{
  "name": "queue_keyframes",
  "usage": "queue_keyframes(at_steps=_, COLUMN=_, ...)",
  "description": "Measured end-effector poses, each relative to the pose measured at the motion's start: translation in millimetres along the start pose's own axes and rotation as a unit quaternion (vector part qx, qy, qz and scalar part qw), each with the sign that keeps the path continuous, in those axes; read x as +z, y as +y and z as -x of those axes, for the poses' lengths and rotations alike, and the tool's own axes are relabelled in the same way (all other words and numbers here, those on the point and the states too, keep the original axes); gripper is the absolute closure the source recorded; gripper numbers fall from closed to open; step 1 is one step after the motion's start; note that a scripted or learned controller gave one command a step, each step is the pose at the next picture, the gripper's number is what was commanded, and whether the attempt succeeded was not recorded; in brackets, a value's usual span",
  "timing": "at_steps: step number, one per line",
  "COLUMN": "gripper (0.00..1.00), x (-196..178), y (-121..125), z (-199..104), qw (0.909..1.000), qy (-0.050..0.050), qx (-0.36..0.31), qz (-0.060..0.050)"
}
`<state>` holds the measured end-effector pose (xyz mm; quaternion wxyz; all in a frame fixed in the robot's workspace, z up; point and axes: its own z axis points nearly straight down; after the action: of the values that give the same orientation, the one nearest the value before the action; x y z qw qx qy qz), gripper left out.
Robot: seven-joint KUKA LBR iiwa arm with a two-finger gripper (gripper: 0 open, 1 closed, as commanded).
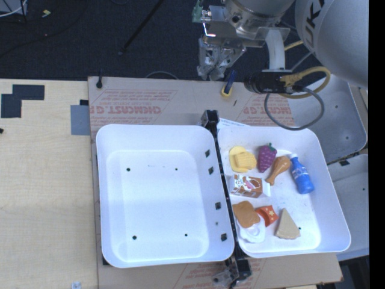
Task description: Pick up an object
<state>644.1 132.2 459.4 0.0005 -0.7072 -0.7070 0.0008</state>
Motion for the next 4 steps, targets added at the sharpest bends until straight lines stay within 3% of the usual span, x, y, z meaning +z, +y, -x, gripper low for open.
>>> queue_keyframes(at_steps=3, gripper=1.0, x=-79, y=-8, z=-30, qw=1.0, qy=0.0, qx=-0.001, qz=0.0)
queue_keyframes(at_steps=4, gripper=1.0, x=-78, y=-42, z=-27, qw=1.0, qy=0.0, qx=-0.001, qz=-0.002)
